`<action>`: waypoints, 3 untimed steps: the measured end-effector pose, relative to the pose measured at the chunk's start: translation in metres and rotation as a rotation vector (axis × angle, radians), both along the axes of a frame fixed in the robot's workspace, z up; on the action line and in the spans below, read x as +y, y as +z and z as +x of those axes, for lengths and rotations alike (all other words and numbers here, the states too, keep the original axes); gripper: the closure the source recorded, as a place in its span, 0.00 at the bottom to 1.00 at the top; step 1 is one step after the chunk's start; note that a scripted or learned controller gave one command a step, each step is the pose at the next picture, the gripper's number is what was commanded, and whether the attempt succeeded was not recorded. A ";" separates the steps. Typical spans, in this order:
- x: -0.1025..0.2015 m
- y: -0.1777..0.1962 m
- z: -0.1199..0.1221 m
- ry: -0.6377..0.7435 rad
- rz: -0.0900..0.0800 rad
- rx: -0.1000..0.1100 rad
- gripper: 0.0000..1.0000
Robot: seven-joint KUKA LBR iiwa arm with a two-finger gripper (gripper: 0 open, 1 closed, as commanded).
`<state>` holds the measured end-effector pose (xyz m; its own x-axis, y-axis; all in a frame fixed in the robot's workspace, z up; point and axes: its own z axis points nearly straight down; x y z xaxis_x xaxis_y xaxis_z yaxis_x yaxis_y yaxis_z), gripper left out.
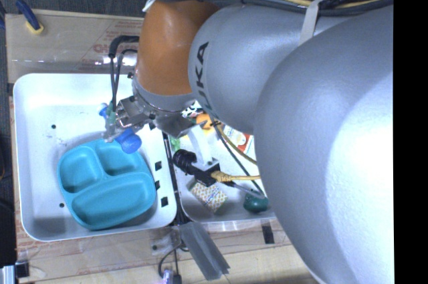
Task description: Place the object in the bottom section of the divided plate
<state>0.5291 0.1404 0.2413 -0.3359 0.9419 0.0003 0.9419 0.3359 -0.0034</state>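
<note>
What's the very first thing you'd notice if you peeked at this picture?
The huge grey robot arm with its orange band covers most of the right side. Below it, a bright blue divided plate sits in the left white bin. The arm's hand hovers at the plate's top edge, with a small blue object right at its tip.

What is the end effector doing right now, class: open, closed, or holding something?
End effector: over the blue divided plate, a small blue object at its tip; open or closed cannot be told.
</note>
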 end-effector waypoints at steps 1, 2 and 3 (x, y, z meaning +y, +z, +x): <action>-0.036 -0.038 -0.053 0.038 -0.001 0.003 1.00; -0.036 -0.029 -0.053 0.043 -0.001 0.005 1.00; -0.040 -0.058 -0.054 -0.692 -0.003 0.005 1.00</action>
